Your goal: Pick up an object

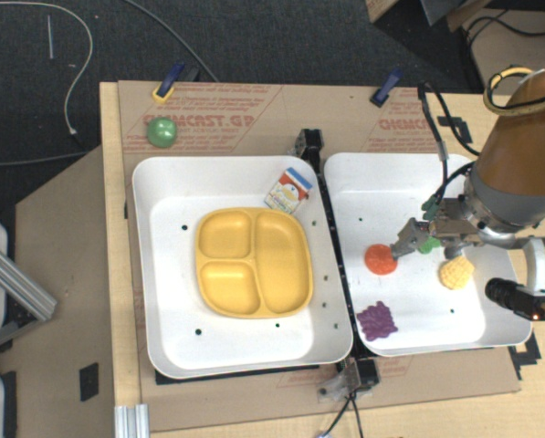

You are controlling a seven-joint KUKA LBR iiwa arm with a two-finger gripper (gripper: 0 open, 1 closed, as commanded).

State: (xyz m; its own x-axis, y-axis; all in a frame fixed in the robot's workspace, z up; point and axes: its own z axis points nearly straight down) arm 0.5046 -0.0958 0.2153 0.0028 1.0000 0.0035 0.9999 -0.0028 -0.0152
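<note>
Robot tool closes in on an orange ball in the right-hand bin

Nearest the camera lies a purple cluster (376, 320); beyond it the orange ball (380, 260) sits just left of the tool (407, 243), a yellow lump (455, 273) to its right. Whether the tool is open, or grips anything, cannot be told. Farther left, a yellow tray (254, 262) rests in the left bin (153, 245).

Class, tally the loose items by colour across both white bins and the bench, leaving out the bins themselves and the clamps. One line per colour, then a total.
Yellow: 2, divided plate, lumpy piece
Green: 2, ball, piece
Orange-red: 1, round piece
Purple: 1, cluster
White: 1, small carton
Total: 7
</note>
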